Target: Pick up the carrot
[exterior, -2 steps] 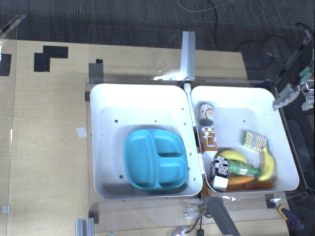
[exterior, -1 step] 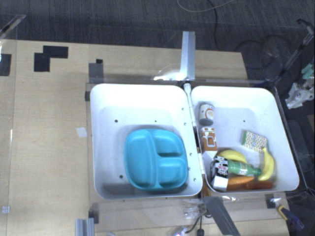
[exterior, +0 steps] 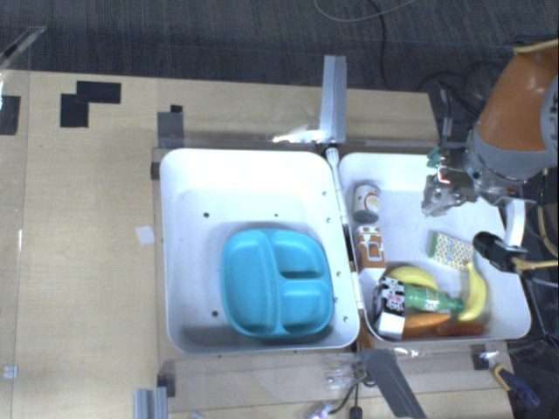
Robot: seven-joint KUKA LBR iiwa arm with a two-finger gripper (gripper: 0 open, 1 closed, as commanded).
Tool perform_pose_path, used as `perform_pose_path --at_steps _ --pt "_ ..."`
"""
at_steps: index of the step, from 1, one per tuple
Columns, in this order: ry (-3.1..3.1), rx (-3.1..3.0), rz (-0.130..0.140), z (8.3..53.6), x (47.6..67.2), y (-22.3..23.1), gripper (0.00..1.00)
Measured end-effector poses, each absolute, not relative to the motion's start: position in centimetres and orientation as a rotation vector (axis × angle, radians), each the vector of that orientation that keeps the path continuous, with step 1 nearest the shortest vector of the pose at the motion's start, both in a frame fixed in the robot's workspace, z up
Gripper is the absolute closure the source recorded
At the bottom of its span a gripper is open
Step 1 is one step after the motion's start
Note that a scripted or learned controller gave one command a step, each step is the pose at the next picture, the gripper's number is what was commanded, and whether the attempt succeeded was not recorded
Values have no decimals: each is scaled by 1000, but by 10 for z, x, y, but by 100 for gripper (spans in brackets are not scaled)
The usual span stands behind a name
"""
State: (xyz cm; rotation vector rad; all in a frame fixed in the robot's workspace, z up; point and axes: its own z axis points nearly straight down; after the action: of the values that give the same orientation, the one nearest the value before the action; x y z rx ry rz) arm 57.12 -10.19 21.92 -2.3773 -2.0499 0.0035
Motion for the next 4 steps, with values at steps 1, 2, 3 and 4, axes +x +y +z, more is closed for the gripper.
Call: perform_pose_path --at_steps 1,2,3,4 --pt "-1651 -2669 5 183 547 -35 100" --pt "-1280 -2868 4 183 588 -19 100" --pt "-1280 -2868 4 183 588 -19 0" --pt "-1113 -2937 6 113 653 -95 0"
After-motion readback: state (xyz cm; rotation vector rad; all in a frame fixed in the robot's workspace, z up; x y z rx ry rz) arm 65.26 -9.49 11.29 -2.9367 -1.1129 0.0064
